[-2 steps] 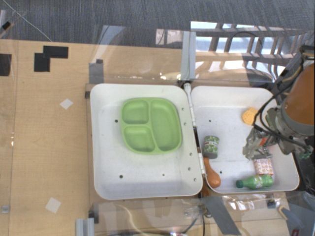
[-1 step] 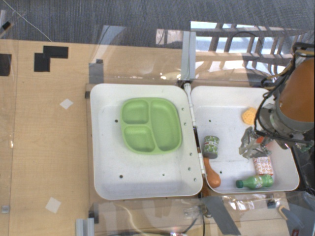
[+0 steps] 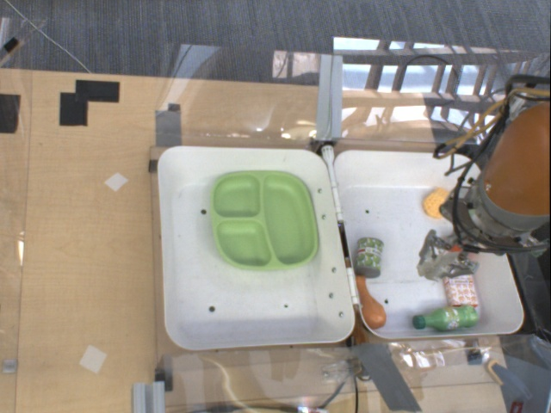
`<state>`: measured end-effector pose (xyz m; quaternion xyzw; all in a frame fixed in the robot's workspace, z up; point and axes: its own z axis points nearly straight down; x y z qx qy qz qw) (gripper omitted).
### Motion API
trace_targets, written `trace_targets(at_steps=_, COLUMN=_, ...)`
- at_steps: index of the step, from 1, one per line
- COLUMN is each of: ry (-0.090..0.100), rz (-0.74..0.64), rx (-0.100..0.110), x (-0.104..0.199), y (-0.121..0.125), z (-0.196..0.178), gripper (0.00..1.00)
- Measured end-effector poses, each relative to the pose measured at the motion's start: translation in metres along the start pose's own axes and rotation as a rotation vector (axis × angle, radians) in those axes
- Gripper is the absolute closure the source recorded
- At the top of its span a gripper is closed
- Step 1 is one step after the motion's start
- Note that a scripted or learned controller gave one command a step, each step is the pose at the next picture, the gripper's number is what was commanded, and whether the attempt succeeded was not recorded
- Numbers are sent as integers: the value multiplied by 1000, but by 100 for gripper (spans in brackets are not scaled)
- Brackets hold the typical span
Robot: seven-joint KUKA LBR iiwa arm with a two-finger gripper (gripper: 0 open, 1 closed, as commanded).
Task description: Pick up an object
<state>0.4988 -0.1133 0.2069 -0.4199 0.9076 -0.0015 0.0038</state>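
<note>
We are seeing gripper (image 3: pixel 441 261) hovering over right bin (image 3: pixel 396 188), grip unreadable (nothing lifted yet); pick remaining.

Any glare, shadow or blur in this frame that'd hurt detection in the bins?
Camera view: even, soft light with faint shadows under the green plate; bright window-like reflections streak the clear panel behind the right bin; the gripper is somewhat blurred and cluttered by cables, so its state is unclear; the small can, green bottle and the plate look sharp.
</note>
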Motion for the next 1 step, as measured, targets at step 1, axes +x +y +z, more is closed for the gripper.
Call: trace_targets(at_steps=1, ry=0, rz=-248, rx=1, x=10, y=-5, z=-1, gripper=100)
